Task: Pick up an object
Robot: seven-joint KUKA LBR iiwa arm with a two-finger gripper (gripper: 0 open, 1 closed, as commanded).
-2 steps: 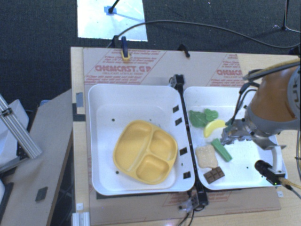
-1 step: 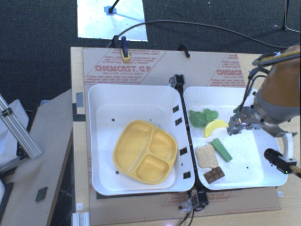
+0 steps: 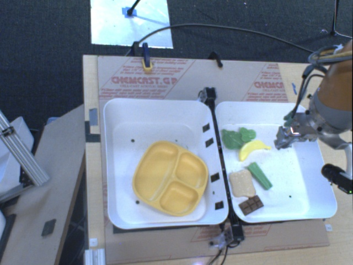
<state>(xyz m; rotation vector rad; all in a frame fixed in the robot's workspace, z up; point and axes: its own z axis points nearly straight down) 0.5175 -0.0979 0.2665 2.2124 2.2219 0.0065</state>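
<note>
The right bin point(image 3: 309, 203) holds several toy food pieces: a green leafy piece point(image 3: 237, 137), a yellow banana point(image 3: 252, 148), a green stick point(image 3: 259, 176), a tan cracker point(image 3: 241, 183) and a brown chocolate square point(image 3: 251, 205). My gripper point(image 3: 284, 137) hangs over the right bin's upper right part, just right of the banana and apart from it. Nothing shows between its fingers. The arm's grey wrist and orange band point(image 3: 336, 95) rise to the right of it.
The left bin point(image 3: 127, 131) holds a yellow divided plate point(image 3: 170, 178). Black clips line the divider point(image 3: 216, 153) between the two bins. A black part point(image 3: 337, 178) of the arm overhangs the right bin's right rim. Bare white floor lies right of the food pieces.
</note>
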